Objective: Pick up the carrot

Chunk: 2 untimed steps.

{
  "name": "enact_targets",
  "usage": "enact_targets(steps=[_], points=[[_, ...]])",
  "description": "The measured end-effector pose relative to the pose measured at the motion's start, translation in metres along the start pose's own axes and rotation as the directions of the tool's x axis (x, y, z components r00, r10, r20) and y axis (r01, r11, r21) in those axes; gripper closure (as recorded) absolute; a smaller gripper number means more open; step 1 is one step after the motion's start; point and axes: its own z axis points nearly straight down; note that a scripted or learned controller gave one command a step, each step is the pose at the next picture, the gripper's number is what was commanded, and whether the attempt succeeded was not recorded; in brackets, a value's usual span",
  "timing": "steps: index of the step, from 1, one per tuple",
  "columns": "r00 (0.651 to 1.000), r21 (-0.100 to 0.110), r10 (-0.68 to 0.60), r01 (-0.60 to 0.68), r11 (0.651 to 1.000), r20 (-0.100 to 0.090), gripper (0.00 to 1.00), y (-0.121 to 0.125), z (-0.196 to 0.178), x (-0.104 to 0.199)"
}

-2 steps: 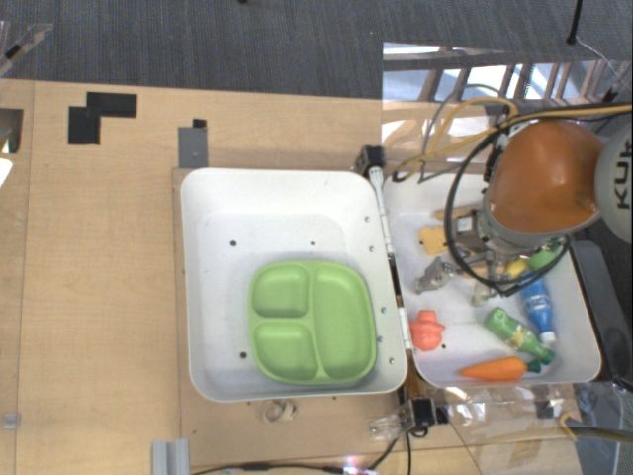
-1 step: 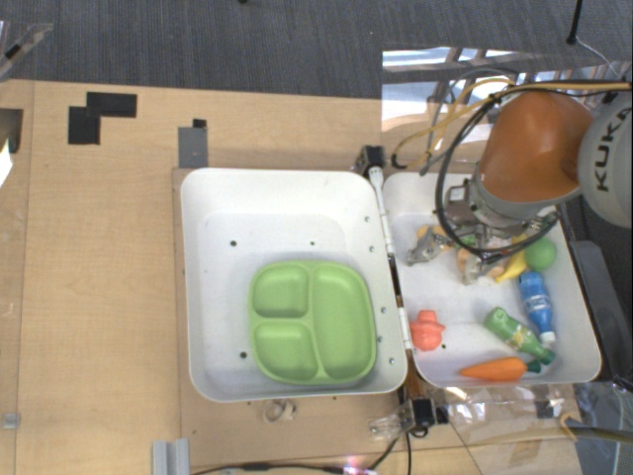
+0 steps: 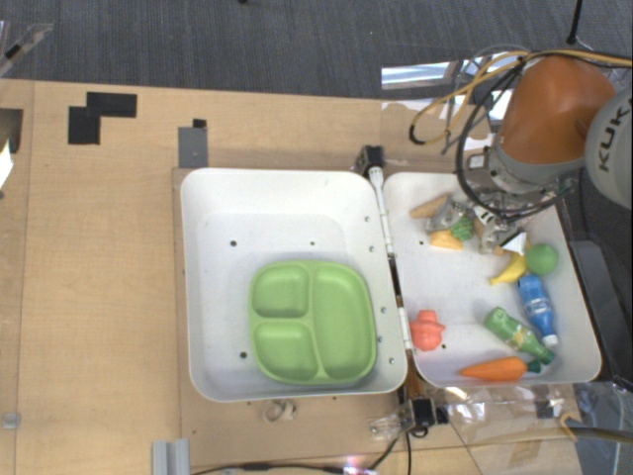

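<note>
Carrot [image 3: 494, 370] well below gripper [image 3: 473, 224] (seemingly).

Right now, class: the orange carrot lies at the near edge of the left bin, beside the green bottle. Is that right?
Not quite. The camera view shows the carrot at the near edge of the right bin, beside the green bottle.
</note>
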Motion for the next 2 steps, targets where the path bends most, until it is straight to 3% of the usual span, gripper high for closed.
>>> enact_targets(steps=[1, 2], points=[[0.999, 0.005, 0.033, -0.033, 0.999, 0.002, 0.0, 0.018, -0.008, -0.051], [0.999, 0.018, 0.038, -0.038, 0.999, 0.009, 1.0, 0.013, -0.023, -0.052]])
